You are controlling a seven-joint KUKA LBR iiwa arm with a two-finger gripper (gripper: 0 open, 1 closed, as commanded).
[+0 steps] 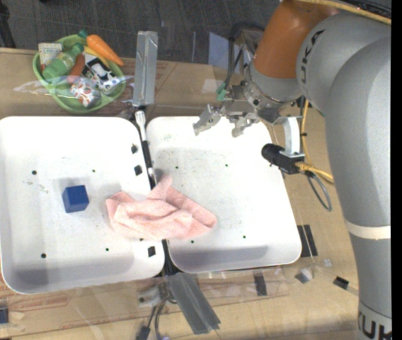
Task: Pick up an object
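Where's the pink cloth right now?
The pink cloth lies draped across the divider between the two bins, toward their front edge, right of the blue cube.

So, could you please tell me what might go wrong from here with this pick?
The pink cloth lies draped over the divider between the left bin and right bin, so a grasp there could hit the rims or snag. The blue cube is small, and the gripper hangs at the right bin's far edge, so reaching it means crossing that divider.
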